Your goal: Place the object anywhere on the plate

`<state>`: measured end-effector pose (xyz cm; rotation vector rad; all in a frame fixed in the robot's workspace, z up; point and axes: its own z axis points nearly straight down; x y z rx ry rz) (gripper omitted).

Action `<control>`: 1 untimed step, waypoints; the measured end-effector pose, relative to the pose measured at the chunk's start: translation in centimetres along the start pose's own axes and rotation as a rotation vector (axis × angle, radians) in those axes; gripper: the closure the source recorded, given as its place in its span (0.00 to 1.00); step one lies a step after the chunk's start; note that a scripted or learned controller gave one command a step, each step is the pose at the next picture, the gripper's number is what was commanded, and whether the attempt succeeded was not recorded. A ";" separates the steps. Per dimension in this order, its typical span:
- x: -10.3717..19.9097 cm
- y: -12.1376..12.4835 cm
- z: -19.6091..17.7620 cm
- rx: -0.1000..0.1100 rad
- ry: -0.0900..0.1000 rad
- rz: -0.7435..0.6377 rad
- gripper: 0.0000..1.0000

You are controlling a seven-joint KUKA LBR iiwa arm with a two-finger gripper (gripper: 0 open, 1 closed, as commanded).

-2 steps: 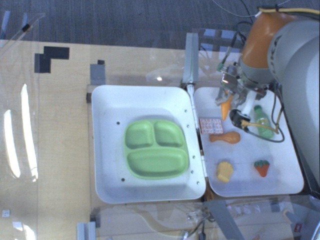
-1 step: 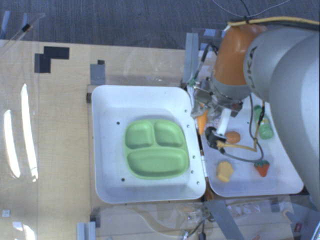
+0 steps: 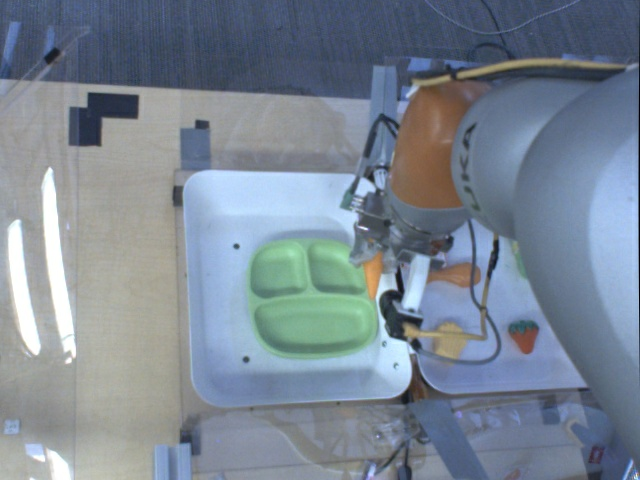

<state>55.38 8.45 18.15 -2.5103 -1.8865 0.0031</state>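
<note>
- The gripper [image 3: 375,268] hangs at the right rim of the green divided plate [image 3: 309,300], with an orange carrot-like piece [image 3: 372,276] right under it, long axis running up and down in the camera view.
- I cannot tell if that piece is clamped or free.
- The plate's 3 compartments lie just left of the tool, all open.
- The white bin [image 3: 215,298] leaves room beyond; a strawberry [image 3: 523,335] sits well right.

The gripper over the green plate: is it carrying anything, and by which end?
It cannot be told: an orange object shows just under the gripper at the plate's right edge, but the wrist hides any hold.
</note>
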 end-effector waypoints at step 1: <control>0.0 0.0 0.0 0.000 0.000 0.001 0.00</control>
